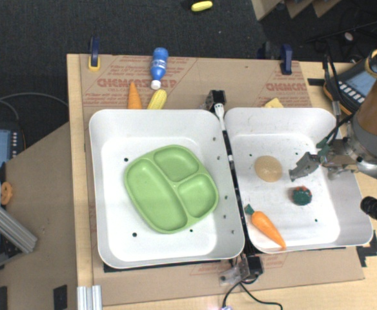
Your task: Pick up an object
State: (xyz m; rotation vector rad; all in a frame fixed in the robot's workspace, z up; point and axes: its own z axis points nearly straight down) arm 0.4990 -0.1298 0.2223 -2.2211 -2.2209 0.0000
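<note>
In the right bin, a round tan object lies near the middle. A small green and red object sits to its lower right, and an orange carrot rests at the front left corner. My gripper hangs over this bin, between the tan object and the green one and just above the latter. Nothing shows in its grasp. The arm comes in from the right edge.
The left bin holds a green divided plate. Behind the bins on the board lie a blue and white bottle, a small carrot, a yellow corn piece and a yellow scrap.
</note>
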